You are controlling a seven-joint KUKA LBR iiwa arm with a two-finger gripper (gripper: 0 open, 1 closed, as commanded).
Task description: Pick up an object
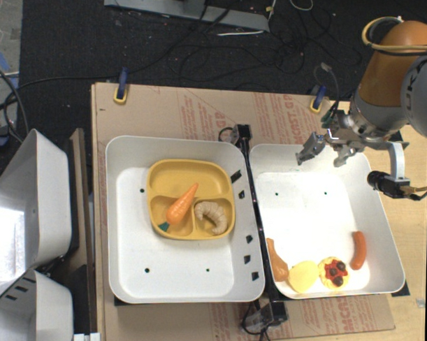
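Observation:
My gripper (pixel 325 150) hangs over the far edge of the right bin (pixel 317 205), its two grey fingers spread apart with nothing between them. Along that bin's near side lie an orange-brown drumstick-shaped piece (pixel 275 259), a pale yellow round piece (pixel 303 276), a small pizza-like disc with red and dark toppings (pixel 334 271) and a red-orange sausage (pixel 358 250). In the left bin (pixel 128 219) a yellow divided plate (pixel 164 177) holds a carrot (pixel 182 204) and a pale shrimp (pixel 212 215).
The grey arm with its orange band (pixel 392 68) reaches in from the upper right. Two clamps (pixel 120 93) (pixel 318 101) pin the cardboard base at the back. Cables run between the bins and across the dark floor. White containers (pixel 23 215) stand at the left.

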